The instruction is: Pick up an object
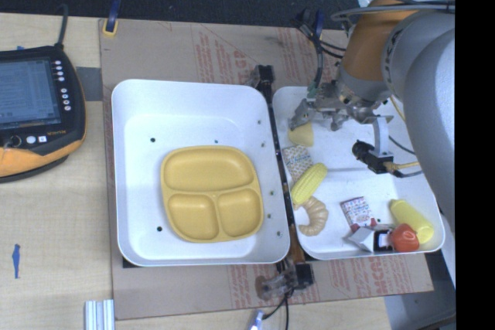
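Reaching in over the right bin (433, 247), the gripper (329, 113) hangs at its far end, just above a pale yellow block (302, 135). Claw state: cannot tell. Nearby in that bin lie a corn cob (308, 182), croissant (313, 215) and tomato (404, 237). A yellow divided tray (210, 192) sits in the left bin (139, 112).

Right bin (329, 250) crowded with small items, left bin (139, 166) holding tray (210, 192)

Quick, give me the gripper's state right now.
Gripper: low in the right bin, over its far left corner, right by a pale yellow piece; open or shut cannot be told.
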You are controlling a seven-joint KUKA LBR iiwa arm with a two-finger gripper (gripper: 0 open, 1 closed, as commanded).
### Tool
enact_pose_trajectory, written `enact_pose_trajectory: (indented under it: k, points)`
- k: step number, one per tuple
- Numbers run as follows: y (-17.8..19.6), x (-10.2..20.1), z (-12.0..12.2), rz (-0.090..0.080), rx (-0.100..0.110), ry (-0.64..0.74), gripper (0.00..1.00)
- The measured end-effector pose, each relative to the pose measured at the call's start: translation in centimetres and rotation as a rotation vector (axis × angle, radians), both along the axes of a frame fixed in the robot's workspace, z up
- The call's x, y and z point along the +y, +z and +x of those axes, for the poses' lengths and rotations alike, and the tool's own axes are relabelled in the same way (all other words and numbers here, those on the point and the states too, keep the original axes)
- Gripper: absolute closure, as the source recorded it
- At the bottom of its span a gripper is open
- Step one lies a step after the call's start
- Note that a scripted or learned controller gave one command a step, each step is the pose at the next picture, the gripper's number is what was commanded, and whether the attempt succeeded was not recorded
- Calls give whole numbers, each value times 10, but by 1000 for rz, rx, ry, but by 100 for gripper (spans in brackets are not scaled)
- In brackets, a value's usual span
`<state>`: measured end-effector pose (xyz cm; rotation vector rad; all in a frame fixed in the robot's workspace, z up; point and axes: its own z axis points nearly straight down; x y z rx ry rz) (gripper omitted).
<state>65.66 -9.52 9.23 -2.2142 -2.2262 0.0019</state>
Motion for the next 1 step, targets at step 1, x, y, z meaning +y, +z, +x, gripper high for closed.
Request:
enact_pose_trajectory:
  k: [1]
  points:
    - [11,-1,0,0,1,3,100]
